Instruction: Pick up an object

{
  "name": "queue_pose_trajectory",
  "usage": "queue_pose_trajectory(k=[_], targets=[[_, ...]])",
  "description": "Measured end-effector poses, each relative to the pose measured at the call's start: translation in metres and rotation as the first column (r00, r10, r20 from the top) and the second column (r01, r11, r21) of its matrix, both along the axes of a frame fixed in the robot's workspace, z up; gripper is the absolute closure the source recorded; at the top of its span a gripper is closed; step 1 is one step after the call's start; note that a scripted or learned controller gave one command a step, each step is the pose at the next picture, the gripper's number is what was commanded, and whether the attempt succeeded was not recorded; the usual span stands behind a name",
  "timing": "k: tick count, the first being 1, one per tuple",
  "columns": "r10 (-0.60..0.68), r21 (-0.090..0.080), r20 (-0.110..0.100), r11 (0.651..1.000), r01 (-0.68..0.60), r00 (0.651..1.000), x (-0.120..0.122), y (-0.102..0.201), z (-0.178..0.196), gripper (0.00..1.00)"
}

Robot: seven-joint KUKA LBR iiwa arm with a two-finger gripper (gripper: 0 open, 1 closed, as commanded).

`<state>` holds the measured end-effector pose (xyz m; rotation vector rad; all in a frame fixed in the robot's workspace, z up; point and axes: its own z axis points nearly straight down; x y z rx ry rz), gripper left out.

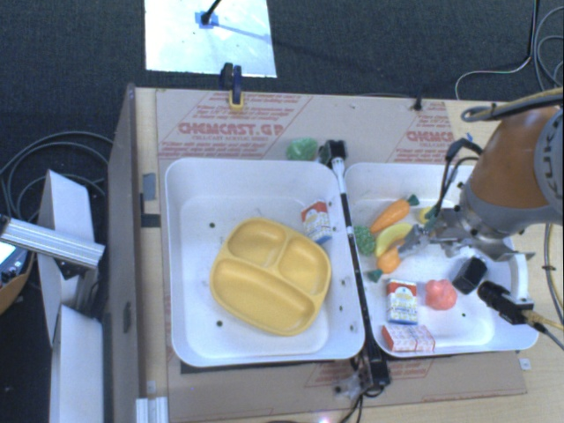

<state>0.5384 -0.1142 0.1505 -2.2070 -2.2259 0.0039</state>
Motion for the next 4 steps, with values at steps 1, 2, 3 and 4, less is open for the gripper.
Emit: queue_pose_trajectory(k=[1,2,3,4], targets=[[-0.001,0.001,0.015,1.0,0.001,1.0,0.079,0.019,-0.066,0.0],[-0.008,-0.004,0.007,1.0,0.008,1.0,0.055,0.019,-0.058,0.0],[-0.009,0.001,-0.024,1.0,0.009,1.0,0.12,0.031,-0.067,0.0],[-0.001,-0.004,0.02,1.0,0.001,1.0,0.133,0.048,0.042,0.0]])
